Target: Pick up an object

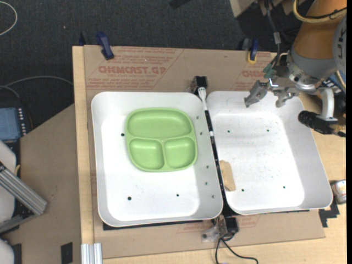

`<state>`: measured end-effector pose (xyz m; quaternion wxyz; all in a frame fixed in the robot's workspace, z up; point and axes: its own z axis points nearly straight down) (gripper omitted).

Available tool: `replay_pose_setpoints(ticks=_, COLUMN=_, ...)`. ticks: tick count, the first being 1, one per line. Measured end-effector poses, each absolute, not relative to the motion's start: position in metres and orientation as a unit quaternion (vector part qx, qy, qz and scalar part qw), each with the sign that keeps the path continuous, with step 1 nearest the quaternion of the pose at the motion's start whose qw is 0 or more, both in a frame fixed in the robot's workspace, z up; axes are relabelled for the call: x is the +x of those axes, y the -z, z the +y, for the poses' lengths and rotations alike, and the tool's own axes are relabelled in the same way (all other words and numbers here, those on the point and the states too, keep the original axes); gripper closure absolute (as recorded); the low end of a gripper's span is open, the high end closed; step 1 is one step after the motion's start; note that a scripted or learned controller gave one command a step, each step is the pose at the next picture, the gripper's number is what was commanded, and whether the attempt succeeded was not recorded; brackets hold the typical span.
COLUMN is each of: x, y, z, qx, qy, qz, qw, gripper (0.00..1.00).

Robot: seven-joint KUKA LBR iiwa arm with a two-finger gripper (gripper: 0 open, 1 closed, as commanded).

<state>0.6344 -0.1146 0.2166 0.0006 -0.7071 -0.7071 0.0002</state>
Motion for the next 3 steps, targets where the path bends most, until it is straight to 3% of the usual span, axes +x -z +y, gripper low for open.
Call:
replay_pose_setpoints(ticks=1, x=0.559, y=-0.388, z=-0.131, qx=-0.708, qy=0.0050, qz=-0.706, qw=-0.008, gripper=0.00)
replay_pose_setpoints(ticks=2, x=0.543, y=-0.515, z=-0.178, qx=-0.709, qy=0.0039, qz=-0.705, qw=-0.010, gripper=0.00)
replay_pose_setpoints(ticks=3, x=0.476, y=-0.484, z=-0.119, qx=-0.706, qy=-0.0003, qz=-0.708, qw=0.003, gripper=0.00)
